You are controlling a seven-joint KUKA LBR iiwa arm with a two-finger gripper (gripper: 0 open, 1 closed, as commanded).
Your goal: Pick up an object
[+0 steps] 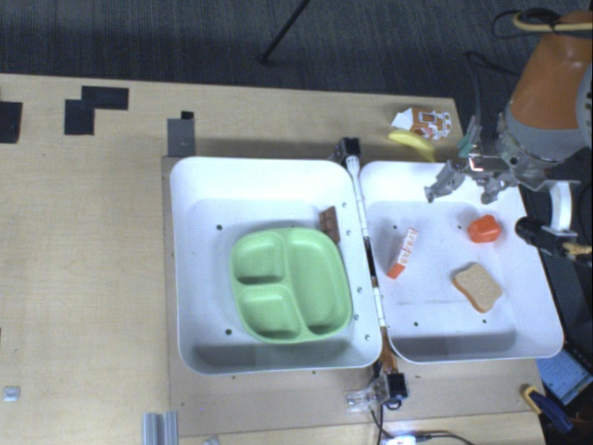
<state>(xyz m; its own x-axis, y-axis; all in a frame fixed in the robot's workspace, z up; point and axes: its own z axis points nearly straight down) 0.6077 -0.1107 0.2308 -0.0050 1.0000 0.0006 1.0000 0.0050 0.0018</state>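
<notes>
My gripper (468, 189) hangs over the back part of the right bin (528, 341), its two fingers spread apart with nothing between them. In this bin lie an orange-red round object (483, 229) just below and right of the gripper, a slice of bread (478, 286) further to the front, and a small white-and-orange packet (401, 252) toward the bin's left side. The gripper touches none of them.
The left bin (199, 248) holds a green divided plate (290, 284) and a small brown piece (328, 221) by the plate's back right edge. Behind the right bin, on the bench, lie a yellow banana-like item (412, 141) and a printed wrapper (428, 121).
</notes>
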